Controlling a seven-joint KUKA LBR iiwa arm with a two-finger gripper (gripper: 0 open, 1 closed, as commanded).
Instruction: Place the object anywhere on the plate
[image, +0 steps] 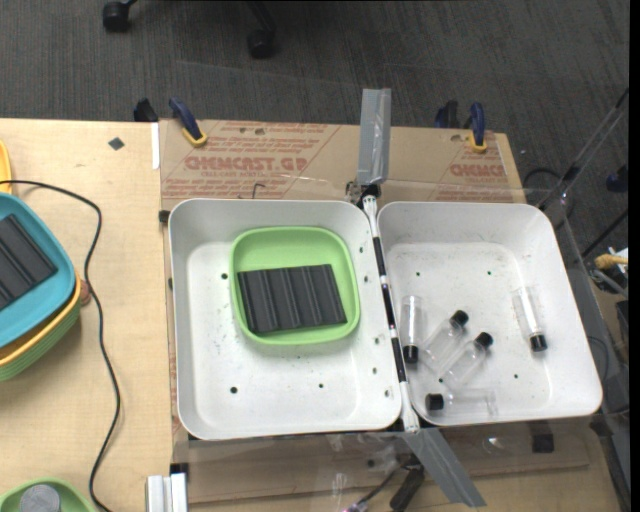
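Green plate sits mid left bin, bare floor all around; 5 clear vials lie in right bin.

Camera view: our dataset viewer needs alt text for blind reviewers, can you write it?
Two shallow white bins sit side by side on a bench: the left bin holds a green plate with a dark ribbed insert, and the right bin holds five clear vials with black caps lying scattered.
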